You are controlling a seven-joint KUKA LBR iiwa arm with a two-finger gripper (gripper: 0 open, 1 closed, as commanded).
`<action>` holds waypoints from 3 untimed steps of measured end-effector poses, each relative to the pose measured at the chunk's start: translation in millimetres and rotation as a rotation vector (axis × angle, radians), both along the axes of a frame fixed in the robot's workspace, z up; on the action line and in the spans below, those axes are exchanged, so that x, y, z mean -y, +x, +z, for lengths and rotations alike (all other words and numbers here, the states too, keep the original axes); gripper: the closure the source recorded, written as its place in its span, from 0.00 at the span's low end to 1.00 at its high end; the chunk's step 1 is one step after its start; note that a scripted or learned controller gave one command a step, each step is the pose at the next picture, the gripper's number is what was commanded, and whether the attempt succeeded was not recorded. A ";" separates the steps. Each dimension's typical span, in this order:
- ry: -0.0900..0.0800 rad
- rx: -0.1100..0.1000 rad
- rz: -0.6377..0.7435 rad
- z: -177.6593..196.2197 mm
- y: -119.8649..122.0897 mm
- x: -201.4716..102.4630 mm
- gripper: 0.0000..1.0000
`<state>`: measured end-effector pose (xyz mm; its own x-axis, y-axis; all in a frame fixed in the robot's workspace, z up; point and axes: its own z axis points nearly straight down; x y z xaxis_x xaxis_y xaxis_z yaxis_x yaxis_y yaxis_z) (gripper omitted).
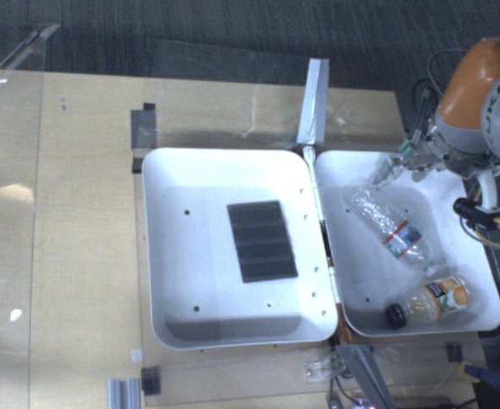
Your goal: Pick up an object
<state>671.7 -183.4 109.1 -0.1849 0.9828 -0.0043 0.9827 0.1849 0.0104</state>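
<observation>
While the arm reaches in from the right: scene as follows;
Clear bottle (387,224): lying slantwise in the right bin (356,313); upper end just beside the jaws (405,154);
Jaws: spread cannot be told; holding nothing visible;
Juice bottle (430,301): near that bin's front edge

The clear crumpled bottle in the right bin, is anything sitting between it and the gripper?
Nothing visible does. The clear crumpled bottle lies on the bare floor of the right bin, and the gripper is just above its upper end. The bottle with the black cap lies on the far side, near the front wall.
</observation>
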 end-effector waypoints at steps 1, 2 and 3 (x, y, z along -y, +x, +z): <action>0.000 -0.002 0.180 -20.9 -61.9 -14.8 0.00; -0.003 0.001 0.097 -19.4 -181.4 23.4 0.00; 0.000 -0.003 0.191 1.3 -172.8 -4.5 0.00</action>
